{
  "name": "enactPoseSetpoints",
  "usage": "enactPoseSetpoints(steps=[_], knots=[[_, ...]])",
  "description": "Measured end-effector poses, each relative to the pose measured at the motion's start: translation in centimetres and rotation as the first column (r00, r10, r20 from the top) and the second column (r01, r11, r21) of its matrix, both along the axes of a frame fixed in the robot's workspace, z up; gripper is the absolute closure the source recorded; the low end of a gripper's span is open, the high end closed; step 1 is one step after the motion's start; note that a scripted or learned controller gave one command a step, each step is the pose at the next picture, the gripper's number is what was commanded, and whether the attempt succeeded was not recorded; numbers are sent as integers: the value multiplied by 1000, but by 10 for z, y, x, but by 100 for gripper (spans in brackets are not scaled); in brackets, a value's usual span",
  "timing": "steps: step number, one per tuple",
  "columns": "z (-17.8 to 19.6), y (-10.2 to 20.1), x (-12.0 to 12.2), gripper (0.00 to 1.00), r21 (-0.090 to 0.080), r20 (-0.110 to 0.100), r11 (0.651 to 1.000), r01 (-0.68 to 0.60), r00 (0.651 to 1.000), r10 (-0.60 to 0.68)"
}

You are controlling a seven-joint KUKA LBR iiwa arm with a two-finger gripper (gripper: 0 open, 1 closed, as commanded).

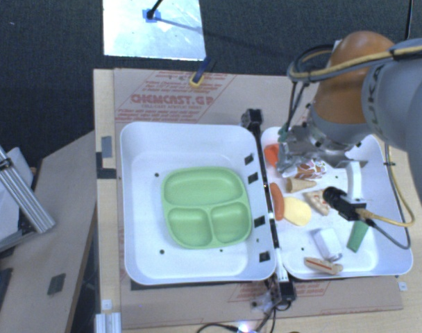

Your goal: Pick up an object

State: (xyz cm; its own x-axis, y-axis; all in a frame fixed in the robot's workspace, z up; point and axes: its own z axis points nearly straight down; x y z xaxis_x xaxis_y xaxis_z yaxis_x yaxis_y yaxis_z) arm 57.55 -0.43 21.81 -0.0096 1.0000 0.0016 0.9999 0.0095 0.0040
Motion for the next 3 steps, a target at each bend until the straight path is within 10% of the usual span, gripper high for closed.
enactPoseSetpoints(steps=[3], knots=[[15,95,89,100,0,1,1000,2,1000,-2]])
